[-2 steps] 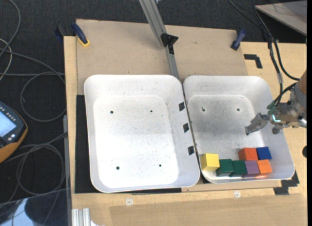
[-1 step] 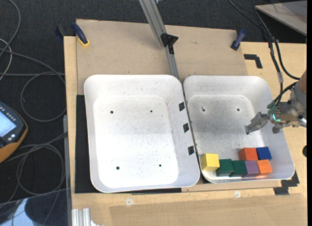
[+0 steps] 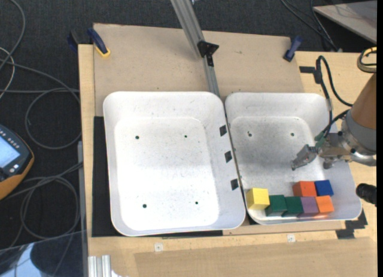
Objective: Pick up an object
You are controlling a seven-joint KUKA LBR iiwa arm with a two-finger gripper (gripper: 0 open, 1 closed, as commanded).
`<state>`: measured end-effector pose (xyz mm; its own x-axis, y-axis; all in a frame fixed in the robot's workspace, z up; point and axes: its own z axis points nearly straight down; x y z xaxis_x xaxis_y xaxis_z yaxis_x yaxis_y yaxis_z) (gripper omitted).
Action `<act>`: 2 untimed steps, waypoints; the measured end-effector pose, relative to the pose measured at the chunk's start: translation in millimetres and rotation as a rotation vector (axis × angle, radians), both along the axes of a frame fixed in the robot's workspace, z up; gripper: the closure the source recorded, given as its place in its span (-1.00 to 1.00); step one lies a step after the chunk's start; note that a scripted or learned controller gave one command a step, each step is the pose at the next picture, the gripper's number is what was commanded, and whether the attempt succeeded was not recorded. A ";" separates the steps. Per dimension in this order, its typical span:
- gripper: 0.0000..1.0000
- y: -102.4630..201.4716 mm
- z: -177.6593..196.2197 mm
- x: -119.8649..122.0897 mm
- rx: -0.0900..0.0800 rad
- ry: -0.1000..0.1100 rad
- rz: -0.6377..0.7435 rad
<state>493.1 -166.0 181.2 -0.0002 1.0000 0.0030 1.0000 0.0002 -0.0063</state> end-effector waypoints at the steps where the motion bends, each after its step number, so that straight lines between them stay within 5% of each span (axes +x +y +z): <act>1: -1.00 3.1 -63.0 -4.4 0.001 0.002 0.000; 2: -1.00 3.8 -83.0 -4.7 -0.001 -0.003 0.000</act>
